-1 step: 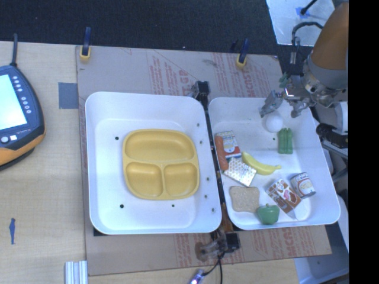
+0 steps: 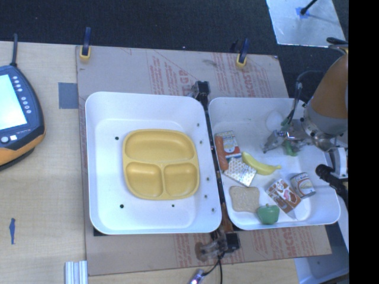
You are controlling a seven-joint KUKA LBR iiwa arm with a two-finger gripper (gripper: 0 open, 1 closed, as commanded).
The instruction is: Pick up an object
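A divided plate lies in the left bin. In the right bin, a banana sits centrally, bread at its 7 o'clock, a can at 4 o'clock.

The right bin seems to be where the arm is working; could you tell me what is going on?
The arm's gripper is down in the right bin's upper part, over a small green item. The banana, bread slice, green pepper and can lie loose. The left bin holds a yellow tray.
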